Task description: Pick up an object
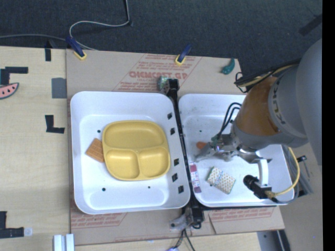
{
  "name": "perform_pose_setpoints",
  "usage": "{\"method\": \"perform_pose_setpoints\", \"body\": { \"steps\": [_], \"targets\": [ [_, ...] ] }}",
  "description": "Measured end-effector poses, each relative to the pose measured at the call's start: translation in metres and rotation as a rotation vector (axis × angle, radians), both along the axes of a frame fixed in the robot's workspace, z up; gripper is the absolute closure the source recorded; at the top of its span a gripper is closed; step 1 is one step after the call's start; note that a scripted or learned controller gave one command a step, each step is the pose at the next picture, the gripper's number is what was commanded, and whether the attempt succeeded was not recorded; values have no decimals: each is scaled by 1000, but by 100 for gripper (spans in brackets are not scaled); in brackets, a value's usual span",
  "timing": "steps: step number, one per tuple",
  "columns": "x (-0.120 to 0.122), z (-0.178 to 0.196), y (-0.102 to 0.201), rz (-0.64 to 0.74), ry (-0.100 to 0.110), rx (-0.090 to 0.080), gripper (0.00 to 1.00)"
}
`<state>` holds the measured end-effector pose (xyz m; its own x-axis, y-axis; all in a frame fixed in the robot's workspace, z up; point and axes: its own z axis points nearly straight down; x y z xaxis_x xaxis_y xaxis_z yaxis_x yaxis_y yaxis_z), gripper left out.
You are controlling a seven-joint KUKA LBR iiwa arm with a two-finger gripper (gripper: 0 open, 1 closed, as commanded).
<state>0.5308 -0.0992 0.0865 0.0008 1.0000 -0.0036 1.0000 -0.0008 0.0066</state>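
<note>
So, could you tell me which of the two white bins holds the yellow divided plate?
The left bin, farther from the arm, holds the yellow divided plate. The right bin has the gripper and a small patterned packet instead.

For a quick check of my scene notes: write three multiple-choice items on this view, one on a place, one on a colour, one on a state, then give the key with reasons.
1. Where does the divided plate lie?
A. In the left bin
B. In the right bin
C. On the cardboard outside both bins

2. What colour is the divided plate?
A. Blue
B. Yellow
C. Red

3. How does the patterned packet stand to the gripper?
A. Lifted high above the bin
B. Hanging from the arm's orange band
C. Lying on the bin floor, apart from the gripper

Key: 1 A, the plate sits within the left bin's walls. 2 B, its whole surface is yellow. 3 C, the packet rests flat on the right bin's floor, nearer the camera than the gripper.
</note>
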Motion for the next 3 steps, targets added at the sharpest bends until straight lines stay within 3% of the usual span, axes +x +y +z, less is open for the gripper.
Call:
{"method": "perform_pose_setpoints", "body": {
  "steps": [1,2,3],
  "targets": [
    [0,10,0,0,0,-1,100],
    [0,9,0,0,0,-1,0],
    [0,19,0,1,1,0,100]
  ]
}}
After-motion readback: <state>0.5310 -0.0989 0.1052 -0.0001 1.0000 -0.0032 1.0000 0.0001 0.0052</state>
